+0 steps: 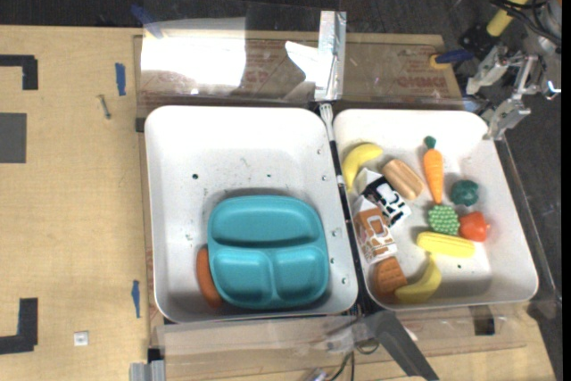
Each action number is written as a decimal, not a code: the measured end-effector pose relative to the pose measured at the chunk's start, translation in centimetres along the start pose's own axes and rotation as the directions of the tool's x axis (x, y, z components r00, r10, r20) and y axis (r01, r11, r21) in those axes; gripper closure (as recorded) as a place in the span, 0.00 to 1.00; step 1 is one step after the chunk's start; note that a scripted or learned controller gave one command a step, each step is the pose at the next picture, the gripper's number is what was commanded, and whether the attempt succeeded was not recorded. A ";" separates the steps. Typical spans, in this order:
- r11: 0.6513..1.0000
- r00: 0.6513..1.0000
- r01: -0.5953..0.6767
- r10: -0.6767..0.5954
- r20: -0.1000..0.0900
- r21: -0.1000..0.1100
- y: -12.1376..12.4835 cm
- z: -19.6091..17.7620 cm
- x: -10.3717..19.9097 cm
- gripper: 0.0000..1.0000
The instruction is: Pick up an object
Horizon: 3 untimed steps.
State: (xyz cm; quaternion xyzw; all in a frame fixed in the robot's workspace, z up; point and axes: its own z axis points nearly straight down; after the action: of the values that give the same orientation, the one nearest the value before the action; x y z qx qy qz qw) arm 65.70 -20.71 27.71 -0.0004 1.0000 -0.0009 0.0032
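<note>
Here, the left bin [169, 138] held a teal divided tray [268, 250] covering an orange item [205, 277]. The right bin [517, 272] held toy food: two bananas [359, 158] [423, 281], a carrot [433, 172], a corn cob [445, 244] and a tomato [475, 227]. The end effector [504, 107] hung above that bin's far right corner, apart from every item; whether it was open or closed could not be determined.
</note>
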 end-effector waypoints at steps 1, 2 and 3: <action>0.998 0.997 0.069 -0.069 0.016 0.006 -0.6 16.4 6.4 0.00; 0.997 0.997 -0.077 0.077 0.003 -0.003 4.6 18.9 1.1 0.00; 0.999 0.999 -0.051 0.051 0.002 -0.003 10.9 18.9 0.9 0.00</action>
State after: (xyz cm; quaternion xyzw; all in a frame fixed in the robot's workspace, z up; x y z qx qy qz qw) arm 64.89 -9.87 8.80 0.0250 0.9997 0.0008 0.0044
